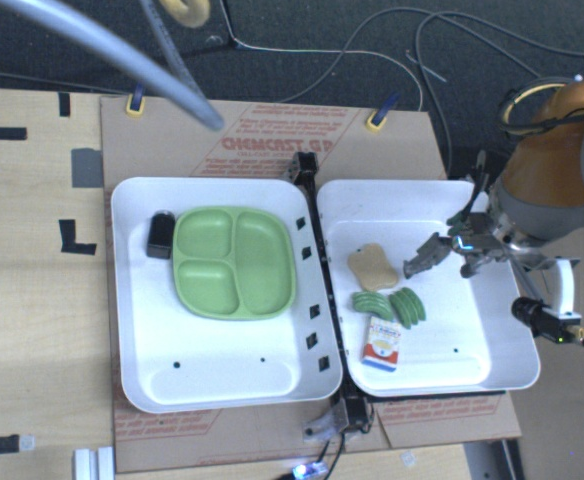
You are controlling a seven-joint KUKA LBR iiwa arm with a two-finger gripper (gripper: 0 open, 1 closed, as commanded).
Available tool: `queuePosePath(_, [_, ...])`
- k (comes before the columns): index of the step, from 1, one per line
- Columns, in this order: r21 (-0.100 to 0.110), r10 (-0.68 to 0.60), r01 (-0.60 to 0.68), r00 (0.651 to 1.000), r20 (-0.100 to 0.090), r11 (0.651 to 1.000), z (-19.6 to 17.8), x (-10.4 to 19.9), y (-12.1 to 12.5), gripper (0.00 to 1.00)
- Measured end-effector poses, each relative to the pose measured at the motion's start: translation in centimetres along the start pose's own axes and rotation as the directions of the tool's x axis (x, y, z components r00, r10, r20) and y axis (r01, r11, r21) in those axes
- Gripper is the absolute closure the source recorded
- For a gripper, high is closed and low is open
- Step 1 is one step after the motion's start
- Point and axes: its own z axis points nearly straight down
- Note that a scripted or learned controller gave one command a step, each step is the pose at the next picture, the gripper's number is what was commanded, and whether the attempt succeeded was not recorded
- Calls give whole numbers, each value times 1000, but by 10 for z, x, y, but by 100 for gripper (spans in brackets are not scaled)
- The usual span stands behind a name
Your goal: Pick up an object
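Claw [434,255] hangs low over the right bin [472,368], reaching in from the arm's side; one dark finger points toward the bin's middle, but whether it stands open or closed cannot be told at this angle, and nothing shows between its fingers. Candidate objects sit just beyond the tip: tan flat piece [373,265] nearest, almost at the tip; green pods [392,305] a little below and beyond it; small carton [382,346] further off toward the bin's near edge. Across the divider, well apart from the claw, green divided plate [236,263] with a small black block [160,235] beside it in the left bin [132,298]. Risks, as judged: the tan piece lies flat, so fingers may skid over it or shove it aside; pods are clustered and touching, so a closing could scatter them or catch only an end that slips out on lifting.
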Motion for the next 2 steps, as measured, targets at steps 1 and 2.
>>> queuePosePath(1, [0, -1, 1, 1000, 0, 1000, 45, -3, 2, 0])
queuePosePath(2, [0, -1, 1, 1000, -1, 1000, 103, 6, 7, 0])
